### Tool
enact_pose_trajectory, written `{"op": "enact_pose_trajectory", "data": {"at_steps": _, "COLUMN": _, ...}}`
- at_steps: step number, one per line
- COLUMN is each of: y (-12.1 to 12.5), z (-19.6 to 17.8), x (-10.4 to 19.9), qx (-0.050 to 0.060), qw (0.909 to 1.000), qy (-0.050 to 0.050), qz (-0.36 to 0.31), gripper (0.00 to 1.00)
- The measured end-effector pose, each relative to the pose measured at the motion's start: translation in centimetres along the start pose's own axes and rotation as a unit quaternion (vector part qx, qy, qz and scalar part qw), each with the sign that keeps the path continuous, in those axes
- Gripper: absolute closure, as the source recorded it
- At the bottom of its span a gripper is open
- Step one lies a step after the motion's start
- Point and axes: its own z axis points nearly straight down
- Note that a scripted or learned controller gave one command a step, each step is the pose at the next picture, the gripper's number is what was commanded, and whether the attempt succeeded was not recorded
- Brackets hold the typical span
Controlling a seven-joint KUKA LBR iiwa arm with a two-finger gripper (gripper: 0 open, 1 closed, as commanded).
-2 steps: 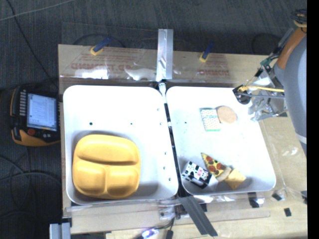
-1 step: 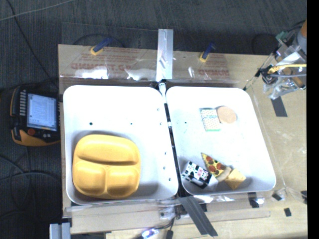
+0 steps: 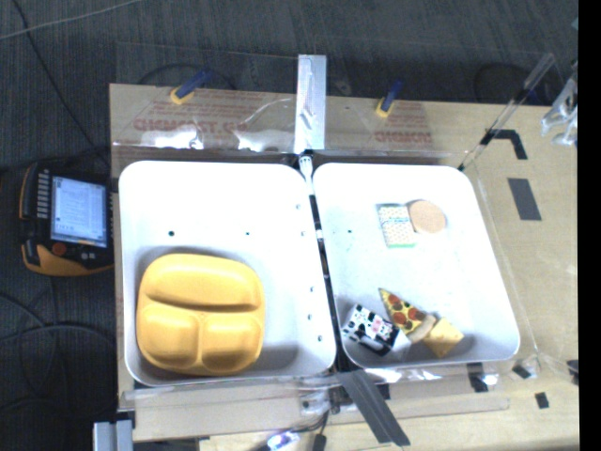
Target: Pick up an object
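The left bin (image 3: 216, 195) holds one big yellow loaf-shaped block (image 3: 199, 313) at its near-left corner. In the right bin (image 3: 470, 252) lie a pale green-edged card (image 3: 396, 225) touching a round tan disc (image 3: 428, 217), and — along the near wall — a black-and-white patterned block (image 3: 367, 329), a pizza slice toy (image 3: 404, 311) and a yellow wedge (image 3: 443, 337). Red lettering on the back board (image 3: 244, 120) is too faint to read.

Red printed lettering on clear plastic sheet (image 3: 282, 120) along bench's 12 o'clock edge: too blurred to read. Handheld pendant (image 3: 68, 219) at 9 o'clock, lit screen: content too small to make out. No other legible text, numbers or brands.
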Motion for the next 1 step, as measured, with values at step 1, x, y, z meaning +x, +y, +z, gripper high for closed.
{"op": "enact_pose_trajectory", "data": {"at_steps": 1, "y": -2.02, "z": -0.03, "x": 0.42, "qx": 0.0, "qw": 0.9416, "qy": 0.001, "qz": -0.337, "gripper": 1.0}}
